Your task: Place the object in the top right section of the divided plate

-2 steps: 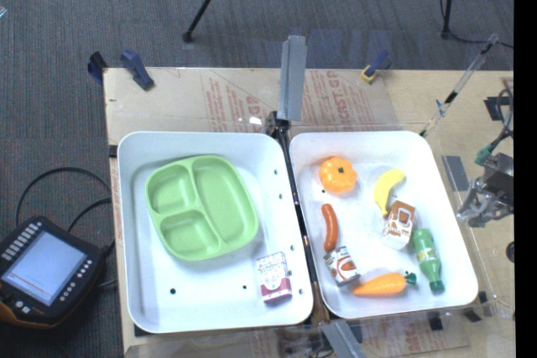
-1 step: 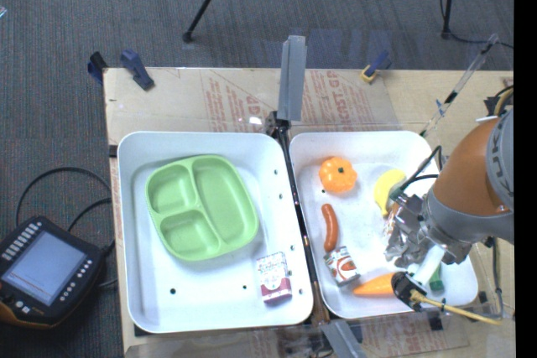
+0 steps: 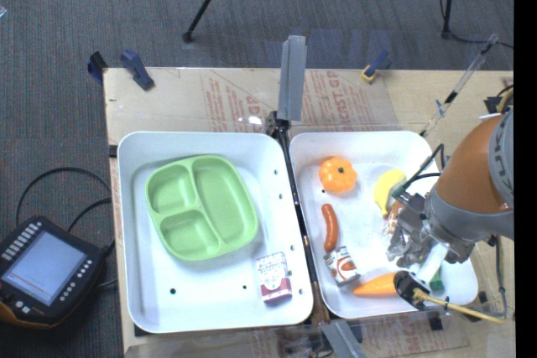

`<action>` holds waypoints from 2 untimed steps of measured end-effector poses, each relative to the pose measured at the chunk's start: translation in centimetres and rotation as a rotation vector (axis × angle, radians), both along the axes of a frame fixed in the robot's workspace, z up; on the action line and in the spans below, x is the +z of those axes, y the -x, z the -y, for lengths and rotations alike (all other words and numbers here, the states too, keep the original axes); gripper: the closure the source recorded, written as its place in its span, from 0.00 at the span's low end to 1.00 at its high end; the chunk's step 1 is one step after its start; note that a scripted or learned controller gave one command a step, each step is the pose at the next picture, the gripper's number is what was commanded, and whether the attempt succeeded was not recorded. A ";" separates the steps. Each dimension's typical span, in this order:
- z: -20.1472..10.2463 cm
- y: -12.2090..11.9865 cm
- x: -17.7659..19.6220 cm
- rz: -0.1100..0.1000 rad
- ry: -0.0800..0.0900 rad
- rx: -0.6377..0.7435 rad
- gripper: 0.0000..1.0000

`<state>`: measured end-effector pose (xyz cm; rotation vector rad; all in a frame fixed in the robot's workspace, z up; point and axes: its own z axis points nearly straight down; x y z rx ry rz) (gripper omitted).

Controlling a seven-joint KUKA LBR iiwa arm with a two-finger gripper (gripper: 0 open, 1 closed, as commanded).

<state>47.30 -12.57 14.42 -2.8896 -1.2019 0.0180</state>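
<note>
The green divided plate lies in the left bin; its two small sections are on the left and one long section is on the right. All its sections are bare. My gripper hangs over the right side of the right bin. It is above an orange carrot and just right of a small red and white carton. A yellow fruit sits just behind the gripper.
The right bin also holds an orange pumpkin and a red sausage. A maroon and white carton lies in the left bin below the plate. A grey post stands behind the bins. A teach pendant sits at the far left.
</note>
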 end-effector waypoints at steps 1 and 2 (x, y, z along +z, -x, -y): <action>-4.6 -0.1 -5.9 0.006 0.004 -0.063 1.00; 4.1 -0.1 -5.8 0.007 0.005 -0.294 1.00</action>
